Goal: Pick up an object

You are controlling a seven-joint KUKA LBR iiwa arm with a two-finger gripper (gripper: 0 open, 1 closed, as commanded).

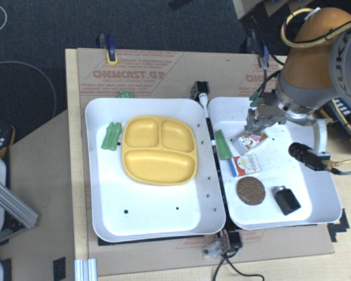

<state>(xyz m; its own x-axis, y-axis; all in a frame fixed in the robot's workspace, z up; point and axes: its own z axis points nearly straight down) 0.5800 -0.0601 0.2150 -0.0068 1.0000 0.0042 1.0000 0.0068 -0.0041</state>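
One end effector (258,123) over small red-white packet (251,141) in rt bin (324,206), can't tell if clenched or released

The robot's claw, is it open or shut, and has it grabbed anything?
Gripper: cannot tell; it hangs low in the right bin, just above a small red-and-white packet.

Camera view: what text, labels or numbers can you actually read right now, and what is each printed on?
"CHEMCAST GP", red print on the brown backing sheet behind the left bin.
A second red print on the same sheet behind the right bin: partly hidden, unreadable.
Small carton in the right bin: print too small to read.
Packet under the hand: print blurred.
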